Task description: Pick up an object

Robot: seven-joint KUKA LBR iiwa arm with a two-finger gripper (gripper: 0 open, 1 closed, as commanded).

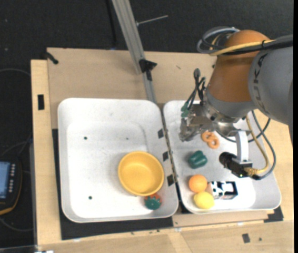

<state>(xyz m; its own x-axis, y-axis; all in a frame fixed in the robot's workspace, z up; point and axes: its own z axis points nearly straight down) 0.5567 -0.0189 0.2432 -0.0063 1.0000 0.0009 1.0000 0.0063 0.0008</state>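
My gripper [189,129] hangs over the upper left part of the right bin [265,194], below the grey and orange arm. Just to its right lies a small orange ring [210,139], partly under the wrist. A dark green block [196,159] sits a little below the gripper. Further toward the front of the same bin are an orange ball [197,183], a yellow lemon [204,200] and a black-and-white object [224,190]. Nothing can be seen held in the gripper.
The left bin [86,141] holds a yellow bowl [140,173] at its front right and a small green and red object [152,201] beside it. A metal pole [133,41] slants in from the back. A black cable connector [233,164] hangs over the right bin.
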